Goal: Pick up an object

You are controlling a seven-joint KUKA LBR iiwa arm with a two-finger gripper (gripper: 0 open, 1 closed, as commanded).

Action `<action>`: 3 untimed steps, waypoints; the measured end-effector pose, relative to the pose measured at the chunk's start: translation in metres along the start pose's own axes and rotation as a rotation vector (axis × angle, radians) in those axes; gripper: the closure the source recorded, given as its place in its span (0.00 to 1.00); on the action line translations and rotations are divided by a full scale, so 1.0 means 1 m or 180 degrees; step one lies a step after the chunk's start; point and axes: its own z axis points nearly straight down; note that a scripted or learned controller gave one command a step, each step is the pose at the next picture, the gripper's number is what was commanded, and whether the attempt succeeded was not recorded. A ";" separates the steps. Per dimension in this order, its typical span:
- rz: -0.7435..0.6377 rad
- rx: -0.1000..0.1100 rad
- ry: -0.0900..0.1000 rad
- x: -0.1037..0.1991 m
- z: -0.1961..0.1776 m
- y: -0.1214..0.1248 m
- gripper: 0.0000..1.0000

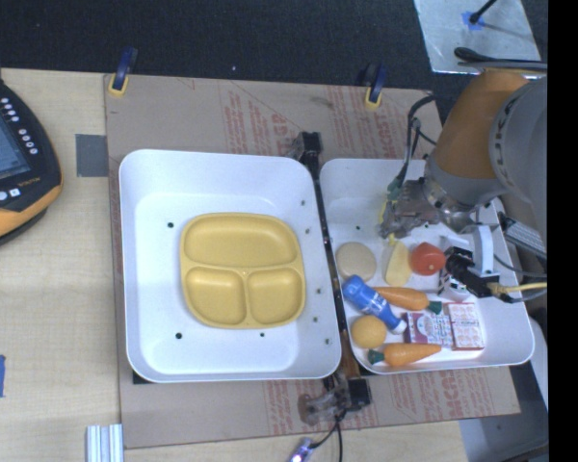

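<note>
The right bin [520, 340] holds a small pile of toy food. In it lie a beige round disc [356, 258], a pale yellow wedge [398, 264], a red tomato [427, 258], a blue bottle [370, 299], two carrots [406, 298] [410, 354], a yellow lemon [368, 331] and a red-and-white box [449, 328]. My gripper [401, 219] hangs low over the back part of this bin, just above the wedge and to the left of the tomato. Nothing can be seen held in it.
The left bin [144, 258] carries a yellow divided plate [243, 268]. A black divider bar [320, 210] runs between the bins. The grey arm with its orange band [482, 123] covers the right bin's far right corner. A teach pendant [10, 162] lies at the left.
</note>
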 end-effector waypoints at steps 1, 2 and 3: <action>0.0009 -0.0009 0.0003 0.023 -0.053 -0.083 1.00; 0.0010 -0.0008 0.0003 0.023 -0.053 -0.083 0.00; 0.0008 -0.0009 -0.0002 -0.012 -0.008 -0.061 0.00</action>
